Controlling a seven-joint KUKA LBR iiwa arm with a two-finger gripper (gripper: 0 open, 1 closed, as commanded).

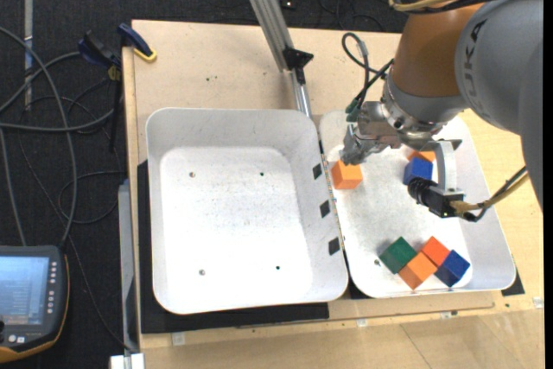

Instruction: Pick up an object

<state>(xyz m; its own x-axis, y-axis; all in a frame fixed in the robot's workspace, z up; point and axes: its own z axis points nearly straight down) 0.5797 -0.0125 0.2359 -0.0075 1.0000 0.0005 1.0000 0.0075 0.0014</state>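
Two white bins sat side by side on a pale wooden desk point(216, 56). The left bin point(164, 134) showed only bare, speckled floor. The right bin point(492, 268) carried the blocks. The grey arm point(510, 47), with its orange band point(436, 30) above the wrist, reached in from the right and hung over the upper part of the right bin. The gripper point(352, 155) pointed down toward the bin's upper left corner, close to the wall shared with the left bin. An orange cube point(346, 174) lay directly below the fingers, touching or nearly touching their tips; whether it was gripped or merely resting on the bin floor could not be told, and the spread of the fingers could not be judged (the wrist housing hid them from above). A blue block point(419, 168) lay just right of the gripper, partly covered by a white bracket and a black fitting on the arm. Near the bin's lower edge four blocks formed a tight cluster: a green cube point(398, 255), an orange block point(418, 270), a second orange block point(435, 251) and a blue cube point(453, 268), each touching its neighbour. A metal pole point(268, 4) ran slantwise across the desk's upper edge. A blue clamp point(121, 43) gripped the desk's upper left corner. Cables point(52, 99) lay on the dark floor at left, near a handheld screen point(26, 294).
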